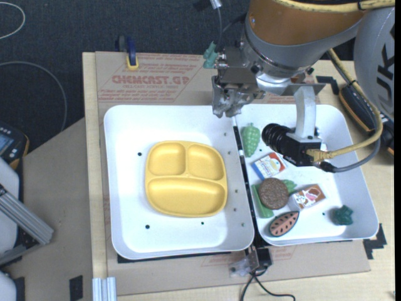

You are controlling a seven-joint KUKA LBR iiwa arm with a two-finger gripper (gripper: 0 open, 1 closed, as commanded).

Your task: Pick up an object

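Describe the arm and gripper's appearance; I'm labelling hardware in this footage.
The arm is bulky and rounded, with a grey shell and a wide orange band above the wrist, ringed by black cable. Below it sits a silver-grey collar, then a dark metal gripper of blocky machined parts. A teal fitting and thin black wires sit beside the gripper's mount.

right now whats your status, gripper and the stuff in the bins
Gripper over the bins' far edge, holding nothing. Toy foods piled in right bin, burger patty in the middle. Yellow tray in left bin. Nothing blocking.
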